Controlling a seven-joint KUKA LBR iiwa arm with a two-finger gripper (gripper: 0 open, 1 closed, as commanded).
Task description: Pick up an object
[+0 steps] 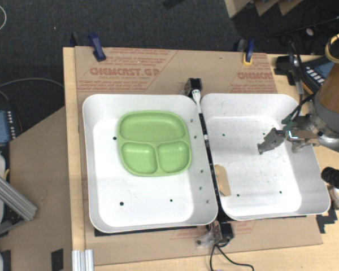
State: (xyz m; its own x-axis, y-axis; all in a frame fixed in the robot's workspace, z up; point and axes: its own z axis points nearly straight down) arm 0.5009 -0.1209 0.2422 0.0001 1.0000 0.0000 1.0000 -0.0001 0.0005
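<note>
A pale green divided plate (154, 142) lies flat in the left bin (101, 196), toward its far half. My gripper (270, 141) hangs low over the right bin (260, 202), in its right-hand middle, reaching in from the arm (327, 112) at the right edge. It is well apart from the plate, and I see nothing under it or in it. A small flat tan piece (221, 179) lies at the right bin's left rim, left of the gripper and nearer the front.
The two white bins sit side by side on a cardboard sheet (124, 66) clamped at the back by a blue clamp (96, 47) and a yellow-and-blue clamp (248, 54). A black fitting (193, 87) stands at the back between the bins. Cables run at the front.
</note>
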